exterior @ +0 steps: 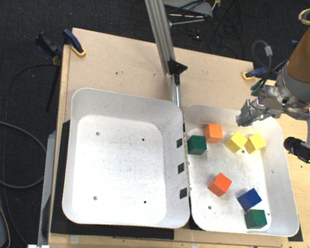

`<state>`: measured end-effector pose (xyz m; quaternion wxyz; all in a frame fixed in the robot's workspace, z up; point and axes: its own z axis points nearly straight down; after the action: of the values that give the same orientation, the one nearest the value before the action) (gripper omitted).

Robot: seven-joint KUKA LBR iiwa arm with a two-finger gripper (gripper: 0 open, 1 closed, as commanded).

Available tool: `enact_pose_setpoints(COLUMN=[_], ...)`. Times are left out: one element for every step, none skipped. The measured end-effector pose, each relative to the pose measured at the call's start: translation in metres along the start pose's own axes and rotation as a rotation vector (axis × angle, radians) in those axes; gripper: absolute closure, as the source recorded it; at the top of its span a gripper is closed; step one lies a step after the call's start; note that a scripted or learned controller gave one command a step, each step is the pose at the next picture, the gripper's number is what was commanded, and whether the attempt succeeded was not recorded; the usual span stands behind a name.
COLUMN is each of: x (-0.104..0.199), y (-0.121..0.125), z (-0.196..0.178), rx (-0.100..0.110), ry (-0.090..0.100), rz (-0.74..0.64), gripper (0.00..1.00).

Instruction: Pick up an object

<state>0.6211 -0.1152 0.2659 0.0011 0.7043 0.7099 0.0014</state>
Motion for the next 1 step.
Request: enact_pose_setpoints(x=[0.0539], y=[0.0123], z=[0.0181], rx=[0.004], ry=[0.001], rz=[0.0], gripper=[1.0])
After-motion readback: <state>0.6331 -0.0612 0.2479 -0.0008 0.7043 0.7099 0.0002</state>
